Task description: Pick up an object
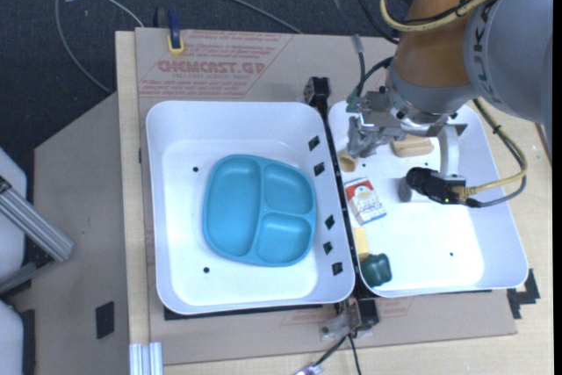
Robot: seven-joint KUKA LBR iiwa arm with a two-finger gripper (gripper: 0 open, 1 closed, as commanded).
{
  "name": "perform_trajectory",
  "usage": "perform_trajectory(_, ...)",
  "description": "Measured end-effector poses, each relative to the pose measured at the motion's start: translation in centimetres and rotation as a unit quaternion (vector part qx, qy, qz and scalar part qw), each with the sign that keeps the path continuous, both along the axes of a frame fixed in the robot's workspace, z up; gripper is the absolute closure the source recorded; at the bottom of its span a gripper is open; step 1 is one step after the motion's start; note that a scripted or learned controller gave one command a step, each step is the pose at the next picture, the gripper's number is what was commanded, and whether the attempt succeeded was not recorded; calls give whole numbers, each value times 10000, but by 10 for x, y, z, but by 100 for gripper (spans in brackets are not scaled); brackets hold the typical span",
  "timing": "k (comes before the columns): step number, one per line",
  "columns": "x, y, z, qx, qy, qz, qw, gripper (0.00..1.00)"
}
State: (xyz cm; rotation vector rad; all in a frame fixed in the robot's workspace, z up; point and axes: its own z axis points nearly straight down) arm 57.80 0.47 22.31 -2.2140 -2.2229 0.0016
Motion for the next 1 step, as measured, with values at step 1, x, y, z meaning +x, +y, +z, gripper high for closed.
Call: perform_trajectory(1, -23, 47, 11, 1, -3, 2, 10000, 100)
